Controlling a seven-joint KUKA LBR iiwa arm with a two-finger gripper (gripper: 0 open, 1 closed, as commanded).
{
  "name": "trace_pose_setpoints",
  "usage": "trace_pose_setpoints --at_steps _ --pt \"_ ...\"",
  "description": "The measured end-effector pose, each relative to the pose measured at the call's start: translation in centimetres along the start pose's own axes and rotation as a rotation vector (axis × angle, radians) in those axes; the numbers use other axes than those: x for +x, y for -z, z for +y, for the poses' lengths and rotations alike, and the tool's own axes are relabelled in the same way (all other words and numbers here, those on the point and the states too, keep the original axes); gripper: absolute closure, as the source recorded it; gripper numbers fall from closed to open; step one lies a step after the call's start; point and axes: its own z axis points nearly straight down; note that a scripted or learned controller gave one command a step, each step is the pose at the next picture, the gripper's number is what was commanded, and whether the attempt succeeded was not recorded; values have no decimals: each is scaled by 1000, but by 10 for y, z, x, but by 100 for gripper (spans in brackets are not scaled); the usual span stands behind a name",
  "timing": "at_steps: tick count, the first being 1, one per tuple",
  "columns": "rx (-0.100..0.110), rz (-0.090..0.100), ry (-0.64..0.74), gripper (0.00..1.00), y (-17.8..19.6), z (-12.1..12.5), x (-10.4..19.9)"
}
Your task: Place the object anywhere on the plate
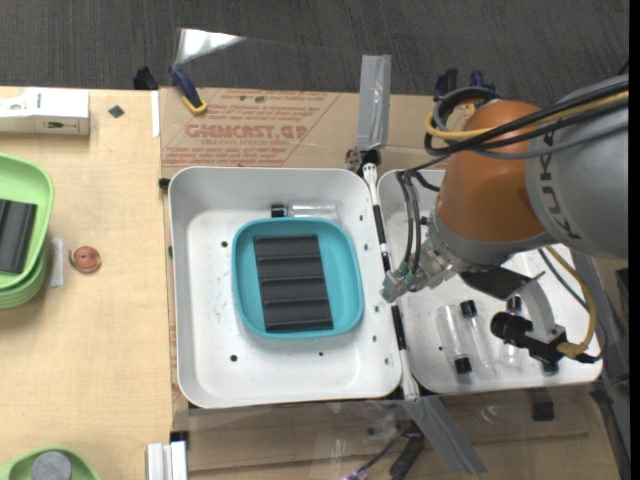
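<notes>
Two shallow white bins sit side by side on the bench [90, 368], and the grey arm [490, 198] hangs over the right bin [430, 373], its gripper [400, 283] low by the wall shared with the left bin [195, 308]; whether it is clenched or released cannot be told. A teal plate [245, 288] lies mid-left-bin with a black ribbed block [292, 281] flat on it. One clear vial [302, 210] lies just behind the plate, and two capped vials [458, 346] lie in the right bin.
</notes>
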Motion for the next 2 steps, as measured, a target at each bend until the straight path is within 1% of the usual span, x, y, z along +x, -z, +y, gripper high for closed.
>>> trace_pose_setpoints --at_steps 1,2 --pt "0 0 0 0 0 0 0" --pt "-2 -1 -29 0 -8 40 36"
